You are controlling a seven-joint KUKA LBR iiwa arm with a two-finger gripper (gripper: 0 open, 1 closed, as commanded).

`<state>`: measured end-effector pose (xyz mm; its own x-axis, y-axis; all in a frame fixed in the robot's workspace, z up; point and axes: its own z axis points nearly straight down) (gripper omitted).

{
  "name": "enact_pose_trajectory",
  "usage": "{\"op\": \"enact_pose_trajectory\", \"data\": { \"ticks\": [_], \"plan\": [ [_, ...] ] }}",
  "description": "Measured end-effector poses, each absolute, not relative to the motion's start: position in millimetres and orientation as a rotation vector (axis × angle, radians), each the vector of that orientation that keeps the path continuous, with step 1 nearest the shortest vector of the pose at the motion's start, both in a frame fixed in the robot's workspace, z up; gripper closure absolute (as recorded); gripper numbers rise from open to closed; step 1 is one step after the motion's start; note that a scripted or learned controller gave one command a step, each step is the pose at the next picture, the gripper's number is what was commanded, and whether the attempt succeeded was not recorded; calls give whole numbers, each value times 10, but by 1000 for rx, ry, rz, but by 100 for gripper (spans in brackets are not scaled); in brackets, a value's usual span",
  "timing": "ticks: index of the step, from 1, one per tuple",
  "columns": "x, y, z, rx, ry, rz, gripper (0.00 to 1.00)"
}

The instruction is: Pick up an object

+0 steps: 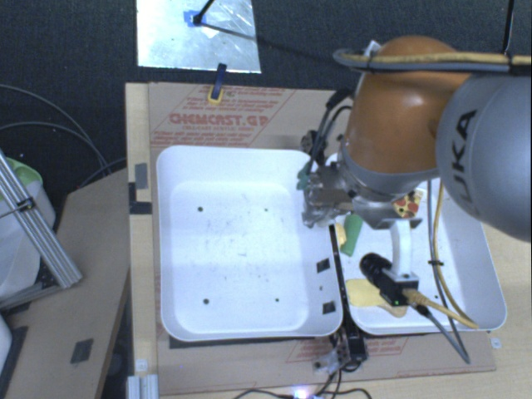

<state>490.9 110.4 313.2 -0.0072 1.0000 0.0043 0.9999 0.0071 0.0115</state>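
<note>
Gripper [320, 204] is low at the divider edge of the right bin [482, 281], hidden under the wrist; can't tell if open or closed. A green object [350, 233] lies just beside it in that bin, with a flat yellow object [359, 292] nearer the front. Left bin [166, 223] has a white floor with dark specks. Both bins sit on red-printed cardboard [249, 110] over a wooden bench [91, 289]. Dark carpet [66, 40] behind, with a shiny metal sheet [179, 23] on it. Aluminium extrusion [37, 231] at left.

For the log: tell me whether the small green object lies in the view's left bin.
No, the small green object lies in the view's right white bin.
</note>
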Motion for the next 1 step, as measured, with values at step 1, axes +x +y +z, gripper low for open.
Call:
{"op": "enact_pose_trajectory", "data": {
  "ticks": [1],
  "plan": [
    [5041, 630, 2853, 2225, 2217, -1, 100]
  ]
}}
